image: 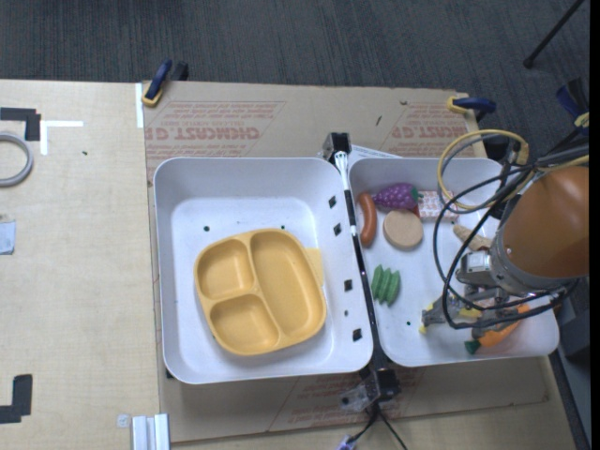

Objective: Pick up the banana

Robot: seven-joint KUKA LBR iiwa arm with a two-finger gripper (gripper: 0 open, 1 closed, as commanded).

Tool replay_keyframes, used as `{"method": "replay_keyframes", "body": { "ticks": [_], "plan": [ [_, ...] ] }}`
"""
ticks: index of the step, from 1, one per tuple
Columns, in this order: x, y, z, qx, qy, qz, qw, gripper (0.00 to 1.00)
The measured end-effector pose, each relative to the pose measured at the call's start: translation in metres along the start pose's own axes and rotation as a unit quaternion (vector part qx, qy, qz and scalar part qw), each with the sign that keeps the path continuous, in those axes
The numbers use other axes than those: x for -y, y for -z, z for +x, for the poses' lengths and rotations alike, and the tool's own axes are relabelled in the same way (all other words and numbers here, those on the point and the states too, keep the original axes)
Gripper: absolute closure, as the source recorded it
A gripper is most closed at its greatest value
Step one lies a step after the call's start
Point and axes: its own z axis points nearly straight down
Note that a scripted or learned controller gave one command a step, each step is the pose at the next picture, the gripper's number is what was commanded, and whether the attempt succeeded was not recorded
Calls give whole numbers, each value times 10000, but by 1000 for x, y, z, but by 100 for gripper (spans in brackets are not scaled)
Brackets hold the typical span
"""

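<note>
Lab: clamped cardboard (281,125), cabled arm (548,228)

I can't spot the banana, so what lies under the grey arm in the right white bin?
Under the grey arm, an orange carrot-like piece pokes out in the right white bin. Everything else there is covered, so a banana cannot be confirmed.

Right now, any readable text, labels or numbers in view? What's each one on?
"CHEMAST GF", partly legible red print, upside down, on the cardboard sheet behind the left bin.
A second red print on the same cardboard behind the right bin: cut off and too blurred to read.
Nothing readable on the yellow divided plate or the toy food.
</note>
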Motion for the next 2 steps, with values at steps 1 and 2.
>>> {"method": "replay_keyframes", "body": {
  "ticks": [1, 2],
  "plan": [
    [4, 74, 21, -57, 1027, -40, 9947, 0],
    [22, 31, -25, -59, 918, -54, 9957, 0]
  ]
}}
